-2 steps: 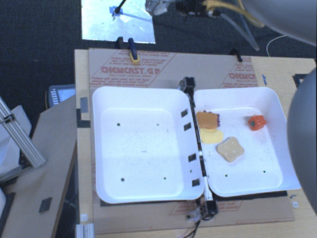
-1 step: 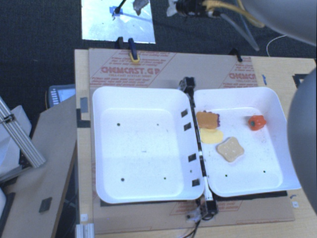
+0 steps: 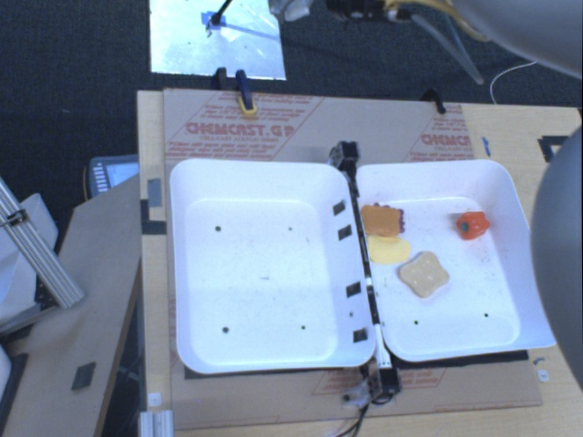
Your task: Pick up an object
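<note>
Behind both bins (image 3: 510,189) — red "CHEMCAST" lettering (image 3: 239,129)

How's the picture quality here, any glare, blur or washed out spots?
Camera view: the bins look bright and a bit washed out; the arm along the top and right edge is large and out of focus; a shiny sheet on the floor gives glare; the toast and orange piece stay fairly sharp with faint shadows.
</note>
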`<state>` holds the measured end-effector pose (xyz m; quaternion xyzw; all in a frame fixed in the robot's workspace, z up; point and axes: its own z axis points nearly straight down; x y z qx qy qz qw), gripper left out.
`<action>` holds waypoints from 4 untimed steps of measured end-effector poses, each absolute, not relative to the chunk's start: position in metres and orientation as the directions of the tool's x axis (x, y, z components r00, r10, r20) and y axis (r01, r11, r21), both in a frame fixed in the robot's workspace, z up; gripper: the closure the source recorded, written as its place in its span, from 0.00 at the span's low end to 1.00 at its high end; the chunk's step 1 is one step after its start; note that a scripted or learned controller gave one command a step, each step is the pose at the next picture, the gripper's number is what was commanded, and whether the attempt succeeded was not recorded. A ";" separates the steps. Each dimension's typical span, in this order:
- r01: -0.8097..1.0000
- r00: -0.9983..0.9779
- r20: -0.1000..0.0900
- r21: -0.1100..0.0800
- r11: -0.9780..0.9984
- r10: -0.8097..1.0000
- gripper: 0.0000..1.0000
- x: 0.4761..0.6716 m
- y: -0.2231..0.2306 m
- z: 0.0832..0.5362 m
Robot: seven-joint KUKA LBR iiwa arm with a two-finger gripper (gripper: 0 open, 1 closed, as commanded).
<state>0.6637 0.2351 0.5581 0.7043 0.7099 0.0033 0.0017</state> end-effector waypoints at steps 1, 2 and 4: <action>1.000 -0.009 0.002 0.006 0.009 1.000 0.00 0.664 0.235 0.558; 1.000 -0.012 0.003 0.009 0.012 1.000 1.00 0.663 0.236 0.569; 1.000 -0.016 0.003 0.011 0.016 1.000 1.00 0.663 0.236 0.580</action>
